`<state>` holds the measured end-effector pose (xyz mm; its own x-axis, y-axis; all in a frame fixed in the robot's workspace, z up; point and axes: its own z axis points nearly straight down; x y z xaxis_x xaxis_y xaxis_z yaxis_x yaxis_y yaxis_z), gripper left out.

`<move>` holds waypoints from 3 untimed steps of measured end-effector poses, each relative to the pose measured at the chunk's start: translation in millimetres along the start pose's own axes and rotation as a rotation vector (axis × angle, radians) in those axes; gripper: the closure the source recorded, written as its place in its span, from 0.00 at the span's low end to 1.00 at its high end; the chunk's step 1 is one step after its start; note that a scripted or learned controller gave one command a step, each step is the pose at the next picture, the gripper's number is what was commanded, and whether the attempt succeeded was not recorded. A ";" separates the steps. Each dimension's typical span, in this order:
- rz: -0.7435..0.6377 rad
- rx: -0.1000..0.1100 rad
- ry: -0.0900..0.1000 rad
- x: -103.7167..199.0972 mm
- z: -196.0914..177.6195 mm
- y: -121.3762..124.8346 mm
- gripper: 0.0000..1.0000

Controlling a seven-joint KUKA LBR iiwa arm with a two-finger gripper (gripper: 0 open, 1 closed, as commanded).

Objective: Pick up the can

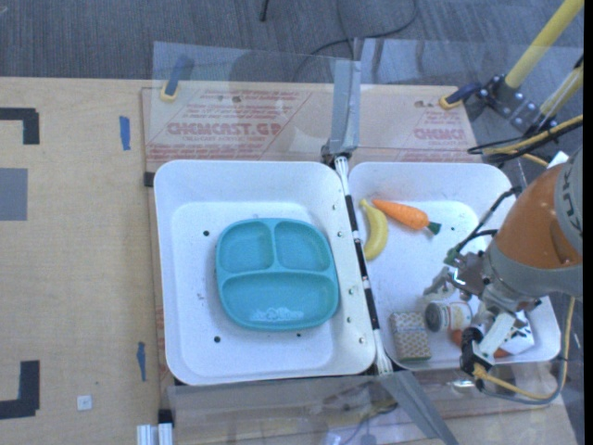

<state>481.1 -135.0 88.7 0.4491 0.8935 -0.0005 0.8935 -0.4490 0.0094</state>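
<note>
The can [441, 317] is small, with a light label and a silvery end. It lies on its side in the right bin [408, 258], near the front. My gripper [461, 304] hangs low over the bin and comes in from the right, directly at the can's right end. The arm's grey wrist and orange band [547, 230] rise behind it and hide the bin's right side.
A tan sponge-like block [410, 334] lies just left of the can. A banana [375, 230] and a carrot [405, 214] lie at the back of the right bin. A teal divided plate [276, 273] sits in the left bin [185, 211]. Red and white items [511, 336] lie under the wrist.
</note>
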 end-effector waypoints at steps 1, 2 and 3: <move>0.004 -0.003 0.002 -0.9 -10.0 1.4 1.00; 0.004 -0.002 0.002 -0.8 -10.0 1.3 0.00; -0.019 0.013 0.027 -28.4 -2.9 21.2 0.00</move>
<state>487.2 -169.9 91.8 0.4315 0.9017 0.0269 0.9020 -0.4316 -0.0034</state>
